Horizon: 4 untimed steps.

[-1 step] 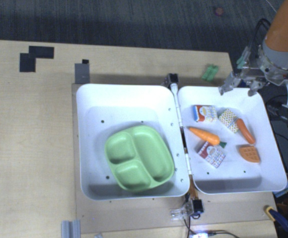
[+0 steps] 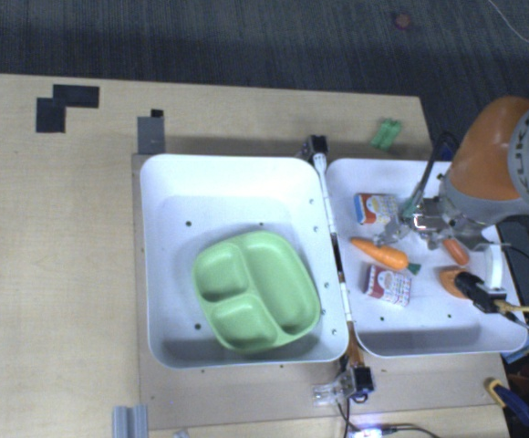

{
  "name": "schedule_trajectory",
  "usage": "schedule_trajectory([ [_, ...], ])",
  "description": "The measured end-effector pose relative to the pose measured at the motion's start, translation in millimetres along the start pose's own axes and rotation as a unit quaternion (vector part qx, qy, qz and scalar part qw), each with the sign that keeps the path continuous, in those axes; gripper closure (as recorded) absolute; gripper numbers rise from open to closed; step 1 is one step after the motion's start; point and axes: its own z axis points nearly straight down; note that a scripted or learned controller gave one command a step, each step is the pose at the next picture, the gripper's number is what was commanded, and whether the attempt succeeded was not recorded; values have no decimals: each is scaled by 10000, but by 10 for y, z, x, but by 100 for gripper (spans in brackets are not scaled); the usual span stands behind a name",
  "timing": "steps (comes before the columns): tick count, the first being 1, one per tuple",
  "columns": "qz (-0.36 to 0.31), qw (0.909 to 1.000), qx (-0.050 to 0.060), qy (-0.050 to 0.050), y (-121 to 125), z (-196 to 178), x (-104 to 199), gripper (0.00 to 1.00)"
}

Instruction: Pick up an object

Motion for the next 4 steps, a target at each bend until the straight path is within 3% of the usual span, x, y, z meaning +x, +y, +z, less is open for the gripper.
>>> schedule_trajectory([
  [1, -7, 10000, 0, 0, 186, 248, 362, 0],
  [2, 10, 10000, 7, -12, -314, 239, 37, 0],
  [3, 2, 10000, -27, -13, -289, 121, 45, 100],
  [4, -6, 10000, 14, -11, 537, 255, -724, 100],
])
